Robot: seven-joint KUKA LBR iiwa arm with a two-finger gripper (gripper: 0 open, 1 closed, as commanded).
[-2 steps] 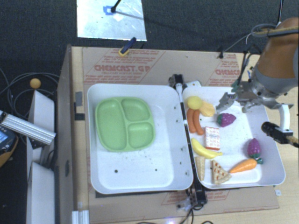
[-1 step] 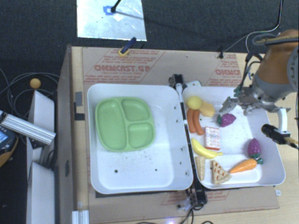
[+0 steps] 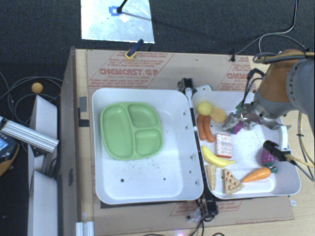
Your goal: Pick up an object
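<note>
As my arm reaches over the right bin (image 3: 286, 185), my hand (image 3: 235, 123) hangs low, just up and to the right of the red-and-white carton (image 3: 224, 145), and that carton is my marker for this whole call. Whether the hand is apart or together, I cannot tell from this angle. A small purple piece (image 3: 238, 128) sits right at the hand's tip, up and right of the carton; whether it is touched or clamped, I cannot say. Left of the carton lies an orange sausage (image 3: 205, 128). Above and left of the carton is a yellow lemon (image 3: 205, 107), with a pale yellow lump (image 3: 218, 115) just beside it. Right under the carton, at its lower edge, there's a banana (image 3: 216, 157). Further below the carton are a cone (image 3: 210, 175) and a pizza wedge (image 3: 231, 182). Down and right of the carton lies a carrot (image 3: 256, 175), and purple grapes (image 3: 267, 156) sit off to the carton's right. Well left of the carton, the left bin (image 3: 147, 181) bears a green divided plate (image 3: 131, 131). Both bins rest on the desk (image 3: 147, 70).
</note>
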